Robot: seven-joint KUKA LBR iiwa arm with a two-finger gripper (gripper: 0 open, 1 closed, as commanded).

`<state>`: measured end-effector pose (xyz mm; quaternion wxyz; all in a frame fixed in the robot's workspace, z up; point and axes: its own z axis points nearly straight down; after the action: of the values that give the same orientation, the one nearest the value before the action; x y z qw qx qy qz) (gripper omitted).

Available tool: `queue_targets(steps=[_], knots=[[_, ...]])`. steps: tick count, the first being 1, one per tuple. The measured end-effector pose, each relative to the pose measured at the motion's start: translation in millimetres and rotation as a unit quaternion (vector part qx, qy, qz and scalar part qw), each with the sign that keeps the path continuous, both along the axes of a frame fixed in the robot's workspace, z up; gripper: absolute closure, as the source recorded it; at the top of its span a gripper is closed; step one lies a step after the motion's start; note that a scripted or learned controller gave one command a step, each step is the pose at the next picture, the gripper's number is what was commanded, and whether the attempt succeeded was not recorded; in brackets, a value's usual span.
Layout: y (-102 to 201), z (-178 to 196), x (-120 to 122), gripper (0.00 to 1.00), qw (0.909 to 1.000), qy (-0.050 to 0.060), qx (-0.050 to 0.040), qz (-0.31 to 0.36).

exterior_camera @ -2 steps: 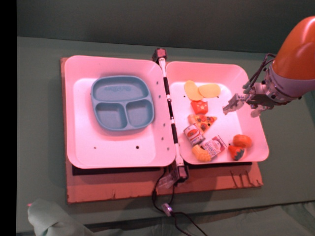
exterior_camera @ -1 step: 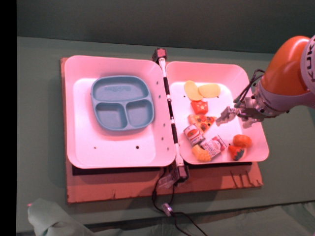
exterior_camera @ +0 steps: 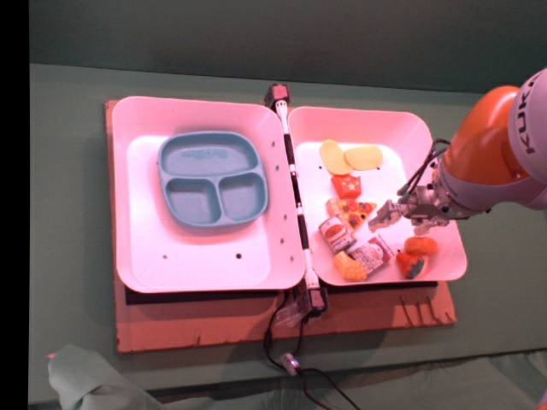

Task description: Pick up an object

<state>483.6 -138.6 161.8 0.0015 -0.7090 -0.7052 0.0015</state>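
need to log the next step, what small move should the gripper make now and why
Probably lower straight down: the gripper hovers in the right bin, with nothing visible between its fingers, just right of the pizza slice toy, the nearest item to grasp.

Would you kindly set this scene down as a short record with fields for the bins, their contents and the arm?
left bin: holds a blue divided plate, three compartments, nothing in them
right bin: holds small toy food items
items at the back: two yellow slices, lying flat
items in the middle: red piece, pizza slice, small can
items near the front edge: several small pieces, orange and red among them
arm: enters from the right, orange band above the wrist
hand: over the right bin, just right of the pizza slice
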Motion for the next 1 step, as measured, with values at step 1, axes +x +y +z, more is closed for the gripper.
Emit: queue_targets(steps=[1], knots=[[-8.2, -54.2, -4.5, 0.0, 1.0, -0.004, -0.0005, 0.0]])
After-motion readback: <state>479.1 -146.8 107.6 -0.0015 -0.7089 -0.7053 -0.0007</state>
